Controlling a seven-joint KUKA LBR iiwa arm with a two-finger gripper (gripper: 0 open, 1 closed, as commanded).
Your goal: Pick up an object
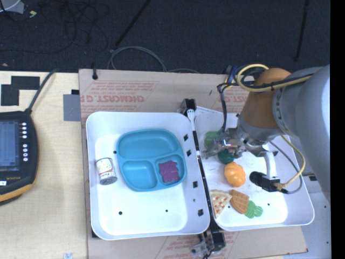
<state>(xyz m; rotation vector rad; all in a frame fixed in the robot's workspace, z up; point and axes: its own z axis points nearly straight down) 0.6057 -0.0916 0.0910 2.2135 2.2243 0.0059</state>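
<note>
My gripper (228, 147) is low in the right bin (302, 212), near its upper left part. A green leafy toy (211, 140) lies just left of it. A dark teal object (225, 157) sits directly under the gripper tip, touching or very close to it. I cannot see whether it is held. An orange fruit (234, 174) rests just below that. Further toward the front lie a waffle-patterned wedge (219, 202) and an orange piece with a green end (245, 205).
The left bin (102, 209) holds a blue divided plate (145, 158) with a purple item (170, 170) in its right compartment, and a small can (106, 171) to the plate's left. A tablet controller (13, 152) lies on the bench at far left.
</note>
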